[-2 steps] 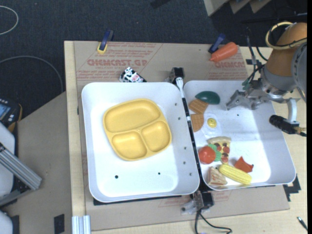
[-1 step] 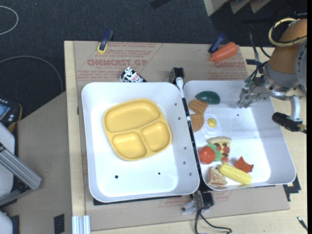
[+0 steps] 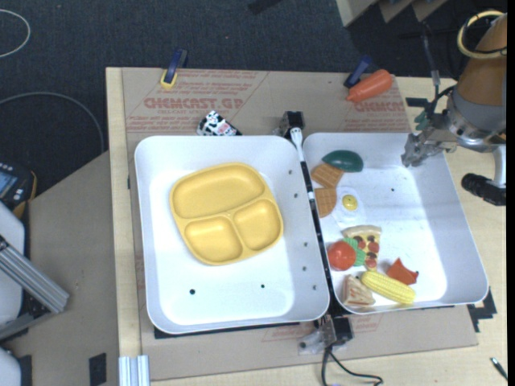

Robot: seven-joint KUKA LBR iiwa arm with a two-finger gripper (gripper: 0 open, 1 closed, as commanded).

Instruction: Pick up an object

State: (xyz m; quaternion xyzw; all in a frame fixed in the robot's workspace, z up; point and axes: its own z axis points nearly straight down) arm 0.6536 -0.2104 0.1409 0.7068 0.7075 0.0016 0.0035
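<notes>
From my remote station I see two shallow white bins side by side on a cardboard-topped bench, viewed from above at a slant.

The left bin [image 3: 153, 240] holds one thing: a yellow divided plate [image 3: 227, 212] with three compartments, lying flat near the bin's middle, nothing in its sections.

The right bin [image 3: 438, 215] holds a scatter of toy food along its left and near sides. Near the far left corner lies a dark green oval piece [image 3: 344, 160]. Just below it are two brown flat pieces [image 3: 326, 188], then a small fried egg [image 3: 349, 203] with a yellow yolk. Closer to me sits a pizza slice [image 3: 363, 240], with a red tomato [image 3: 341, 255] touching its left side. At the near edge a yellow corn cob [image 3: 388, 287] lies slanted, a tan sandwich wedge [image 3: 357, 292] just to its left and a red piece [image 3: 404, 273] at its right.

The arm enters from the right. Its gripper [image 3: 419, 149] hangs over the right bin's far right corner, well apart from the food. I cannot tell how the claw is set, and I see nothing in it.

An orange carrot-like toy [image 3: 369, 86] lies on the cardboard beyond the bins.
</notes>
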